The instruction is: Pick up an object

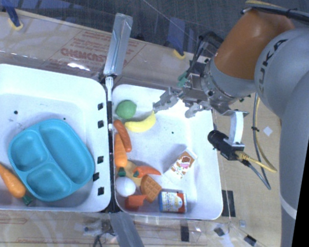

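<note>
Two grey fingers of the gripper are spread apart, nothing between them, above the far end of the right white bin. Just below the left finger lies a yellow plastic banana, apart from it; a round green lime-like fruit touches the banana's left end. Further toward the near side from the fingers: an orange carrot along the bin's left wall, a small white carton with red print, a white egg and a small labelled can. Well left of the fingers, the left white bin holds a blue compartment tray and another orange carrot.
</note>
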`<state>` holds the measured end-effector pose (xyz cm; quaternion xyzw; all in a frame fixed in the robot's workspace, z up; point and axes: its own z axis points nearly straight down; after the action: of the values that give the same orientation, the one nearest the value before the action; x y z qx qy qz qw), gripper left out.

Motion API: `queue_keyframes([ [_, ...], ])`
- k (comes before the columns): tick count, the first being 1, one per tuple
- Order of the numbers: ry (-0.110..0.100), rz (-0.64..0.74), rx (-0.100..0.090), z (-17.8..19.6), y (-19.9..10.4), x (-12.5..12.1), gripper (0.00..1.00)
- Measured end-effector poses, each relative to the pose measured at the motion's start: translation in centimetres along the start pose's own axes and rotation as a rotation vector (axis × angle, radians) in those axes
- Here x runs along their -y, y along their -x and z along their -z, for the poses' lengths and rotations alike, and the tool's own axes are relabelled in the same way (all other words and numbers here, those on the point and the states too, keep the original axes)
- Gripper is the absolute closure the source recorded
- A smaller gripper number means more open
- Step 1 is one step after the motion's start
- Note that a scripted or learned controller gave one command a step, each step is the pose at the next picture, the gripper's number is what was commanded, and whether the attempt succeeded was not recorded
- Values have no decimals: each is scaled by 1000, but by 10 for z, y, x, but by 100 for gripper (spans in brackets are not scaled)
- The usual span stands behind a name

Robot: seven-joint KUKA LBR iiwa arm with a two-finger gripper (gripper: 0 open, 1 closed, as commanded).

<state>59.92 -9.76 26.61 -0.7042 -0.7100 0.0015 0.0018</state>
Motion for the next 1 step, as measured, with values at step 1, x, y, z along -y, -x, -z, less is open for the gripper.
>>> queue_keyframes([
  [1,-10,25,-1,-124,-7,-13,0],
])
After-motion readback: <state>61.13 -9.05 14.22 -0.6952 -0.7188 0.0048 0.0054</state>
